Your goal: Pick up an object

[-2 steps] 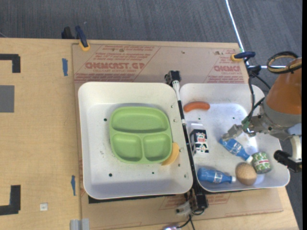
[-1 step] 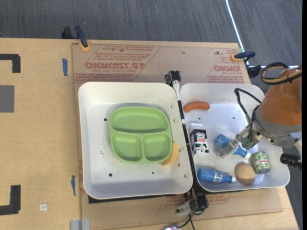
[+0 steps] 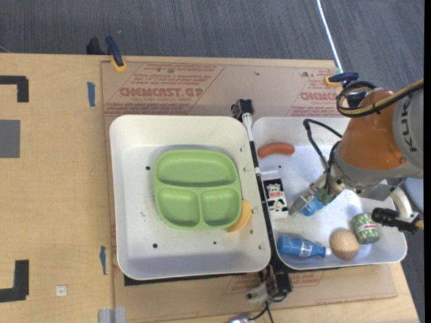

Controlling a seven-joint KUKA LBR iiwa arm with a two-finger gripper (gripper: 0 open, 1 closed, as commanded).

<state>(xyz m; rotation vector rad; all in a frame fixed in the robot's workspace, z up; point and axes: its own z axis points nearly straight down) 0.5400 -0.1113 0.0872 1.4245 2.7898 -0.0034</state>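
Arm [image 3: 377, 136]: grey with an orange band above the wrist, reaching in from the right over the right bin.
Gripper [image 3: 311, 202]: low inside the right bin, near its middle, pointing down and to the left.
Pincer state: its tip sits against a small light-blue object [image 3: 314, 207]; whether that object lies between the fingers, or how far they are spread, cannot be told from this slant.
Right bin [image 3: 397, 253]: shallow, white, holding 6 loose things.
Blue bottle [image 3: 301, 247]: lies on its side along the near wall of the right bin; long axis runs roughly left to right, the narrower capped end pointing right toward the egg-shaped thing.
Tan egg shape [image 3: 344, 243]: just right of the bottle, touching or nearly touching its end.
Green-labelled can [image 3: 366, 228]: just beside the egg shape, up and to its right, tilted.
Orange sausage [image 3: 276, 149]: near the far left corner of the right bin, long axis left to right, well apart from the gripper.
Black-and-white card box [image 3: 274, 198]: against the left wall of the right bin, long axis running away from the camera.
Left bin [image 3: 128, 200]: white, holds a green divided plate [image 3: 198, 188] with 3 compartments.
Banana piece [image 3: 240, 218]: yellow, curved, at the plate's near right edge.
Bench [image 3: 47, 200]: light wood, with a cardboard sheet [image 3: 175, 86] under the bins.
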